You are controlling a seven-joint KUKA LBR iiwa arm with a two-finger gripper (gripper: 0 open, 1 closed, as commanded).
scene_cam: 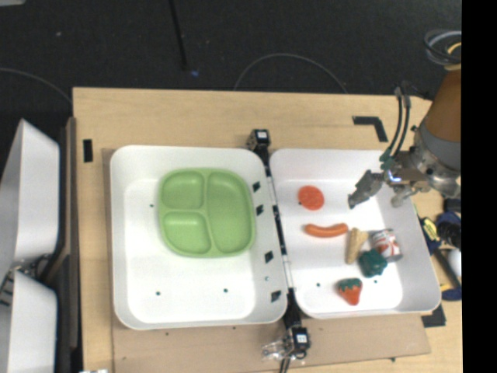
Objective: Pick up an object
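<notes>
- While you watch from above, the hand hangs over the upper right part of the right bin, and its two fingers stand spread apart with nothing between them.
- Your arm comes in from the right edge, its orange band just above the wrist.
- You have six small things to choose from in that right bin: a round red piece sits near the top left of the group, well clear of the hand.
- Just below it lies an orange sausage shape, stretched left to right.
- To its right you see a tan cone-like piece, tilted, just beside a red and white can.
- A dark green lump sits just below the can; I can't tell whether they touch.
- Nearest the front wall you find a red strawberry-like piece.
- Over in the left bin, a green divided plate lies flat.
- Both bins rest side by side on your wooden counter.
</notes>
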